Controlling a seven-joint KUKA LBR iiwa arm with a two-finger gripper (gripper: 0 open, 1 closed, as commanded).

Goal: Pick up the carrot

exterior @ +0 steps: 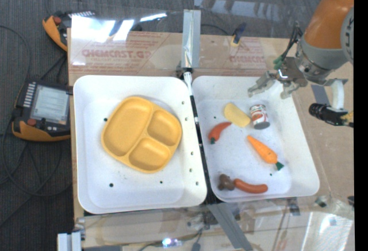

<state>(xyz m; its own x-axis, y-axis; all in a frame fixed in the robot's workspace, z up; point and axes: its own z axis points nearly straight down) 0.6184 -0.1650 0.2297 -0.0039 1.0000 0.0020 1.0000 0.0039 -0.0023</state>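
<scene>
The orange carrot (263,150) with a green stub lies at a slant in the right white bin (299,146), toward its right side. My gripper (272,84) hangs over that bin's far right corner, well above and behind the carrot. Its two fingers (258,86) are spread apart with nothing between them.
In the right bin also lie a pale yellow piece (237,115), a small can (259,116), a red pepper (218,130) and a sausage (243,185). The left bin (92,186) holds a yellow divided plate (142,132). A pendant (40,111) lies left of the bench.
</scene>
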